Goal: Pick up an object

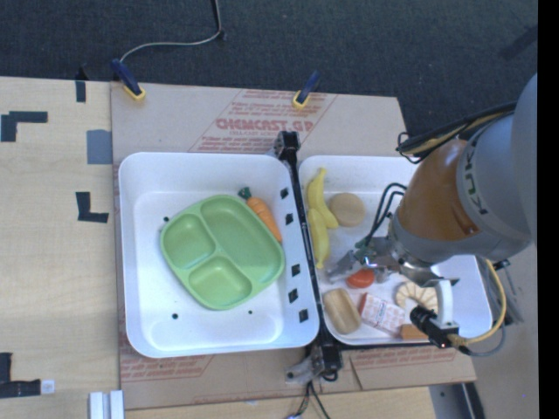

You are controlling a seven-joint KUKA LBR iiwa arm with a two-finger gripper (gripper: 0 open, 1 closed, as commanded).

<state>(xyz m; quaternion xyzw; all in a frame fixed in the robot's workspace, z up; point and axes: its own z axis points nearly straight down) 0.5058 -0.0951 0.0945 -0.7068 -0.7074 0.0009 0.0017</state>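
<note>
The arm [463,199] reaches in from the right and bends down over the right bin [486,297], its orange band sitting above the wrist. The gripper [360,264] hangs low in the middle of that bin, with grey metal parts spreading out towards the left, but the wrist covers the tips and it is not possible to tell how far apart they stand or whether anything lies between them. Just beneath the gripper, touching or nearly touching it, lies a small red tomato [360,278]. To the upper left of it a yellow banana [318,212] runs along the bin's left wall, and a round beige bun [348,209] rests just beside the banana. Along the near edge sit a bread roll [341,310], a white packet with red print [379,312] just beside it, and a pale ring-shaped biscuit [417,297] partly under the arm. The left bin [148,321] holds a green divided plate [222,251], set at a slant, with an orange carrot [265,217] lying against its upper right rim. Both bins rest on a sheet of brown cardboard [253,125] held by two yellow and blue clamps [128,79].
</note>
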